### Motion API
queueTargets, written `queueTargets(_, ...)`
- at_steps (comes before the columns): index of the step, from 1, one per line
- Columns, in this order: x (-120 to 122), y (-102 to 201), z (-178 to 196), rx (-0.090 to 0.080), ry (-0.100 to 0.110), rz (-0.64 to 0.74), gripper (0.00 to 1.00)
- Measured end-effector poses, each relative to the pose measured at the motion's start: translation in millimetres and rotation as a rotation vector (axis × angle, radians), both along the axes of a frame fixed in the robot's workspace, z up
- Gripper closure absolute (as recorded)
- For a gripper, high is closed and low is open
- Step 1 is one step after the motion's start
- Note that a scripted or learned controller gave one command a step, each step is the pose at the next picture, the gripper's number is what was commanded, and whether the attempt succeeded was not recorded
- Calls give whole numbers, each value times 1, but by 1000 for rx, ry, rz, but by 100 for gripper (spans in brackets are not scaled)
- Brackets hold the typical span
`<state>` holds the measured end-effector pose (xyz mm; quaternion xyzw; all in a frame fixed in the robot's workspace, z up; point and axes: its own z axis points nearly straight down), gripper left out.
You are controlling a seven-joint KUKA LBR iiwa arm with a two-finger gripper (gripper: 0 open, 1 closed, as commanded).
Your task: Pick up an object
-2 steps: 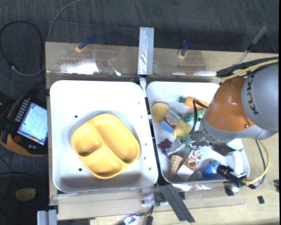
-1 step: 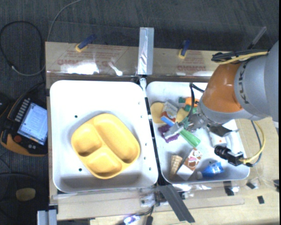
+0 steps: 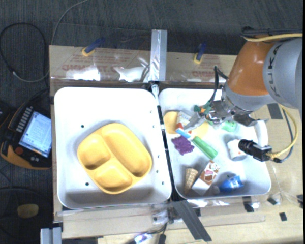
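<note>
My gripper (image 3: 201, 117) hangs low over the back middle of the right bin (image 3: 264, 187), below the orange wrist band (image 3: 249, 80). It is just right of a yellow object (image 3: 170, 120) and above a small blue and pink piece (image 3: 184, 132). Close in front of it lie a purple toy (image 3: 183, 145) and a green stick (image 3: 206, 147). Further forward are an ice cream cone (image 3: 190, 177), a red and white item (image 3: 209, 173) and a blue object (image 3: 230, 183). I see nothing lifted off the bin floor.
The left bin (image 3: 66, 105) holds a yellow divided plate (image 3: 114, 156). A white cup (image 3: 235, 149) and a pale green piece (image 3: 229, 126) lie right of the gripper. A black cable plug (image 3: 254, 149) hangs over the right bin's right side.
</note>
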<state>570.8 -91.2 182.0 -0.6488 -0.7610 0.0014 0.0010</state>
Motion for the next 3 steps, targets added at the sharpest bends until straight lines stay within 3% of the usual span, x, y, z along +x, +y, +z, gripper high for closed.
queueTargets(1, 27, -47, -92, 0, -9, 69, 0)
queueTargets(2, 29, -45, -82, 4, -8, 71, 100)
queueTargets(3, 72, 21, 0, -2, 0, 95, 100)
